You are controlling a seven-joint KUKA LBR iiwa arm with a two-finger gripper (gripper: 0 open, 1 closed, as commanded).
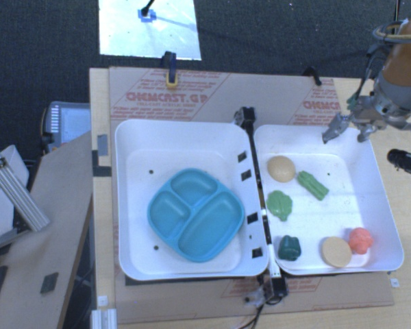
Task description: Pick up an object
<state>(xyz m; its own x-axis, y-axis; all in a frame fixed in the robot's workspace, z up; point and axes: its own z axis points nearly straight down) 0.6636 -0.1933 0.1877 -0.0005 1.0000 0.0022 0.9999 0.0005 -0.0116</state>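
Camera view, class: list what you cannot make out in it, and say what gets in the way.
- Arm: cut off by the right edge.
- Pink item: its left side is hidden behind the tan disc.
- Dark green item: too small to identify.
- Board lettering: blurred, partly covered by the left bin.

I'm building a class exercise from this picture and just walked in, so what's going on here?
A grey robot arm reaches in from the right, its gripper open and holding nothing, above the back edge of the right bin. That bin holds a tan round piece, a green stick-shaped piece, a green leafy piece, a dark green piece, a pale disc and a pink piece. The left bin holds a blue divided plate. Nothing is picked up yet.
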